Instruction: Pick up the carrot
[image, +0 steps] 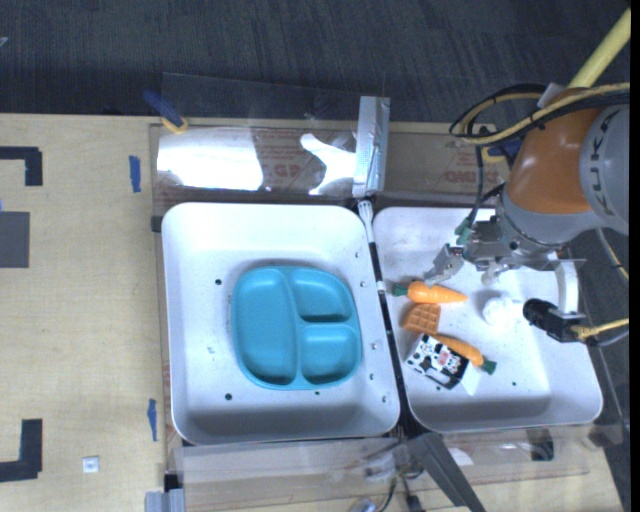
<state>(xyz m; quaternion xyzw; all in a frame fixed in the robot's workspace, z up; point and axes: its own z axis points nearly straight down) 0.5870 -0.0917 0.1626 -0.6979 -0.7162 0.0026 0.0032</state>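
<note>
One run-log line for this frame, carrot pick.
end effector: above right bin | carrot: lying in bin, not grasped | blue plate: left bin

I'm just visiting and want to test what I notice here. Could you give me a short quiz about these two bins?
1. True or false: the blue plate lies in the left bin.
2. Which bin holds the upper carrot? A) left B) right
3. Fill in: the end effector hangs over the ____ bin.

Key: 1 true. 2 B; the carrot lies near that bin's left wall, above a waffle-like orange piece, a black-and-white card and a second carrot. 3 right.
</note>
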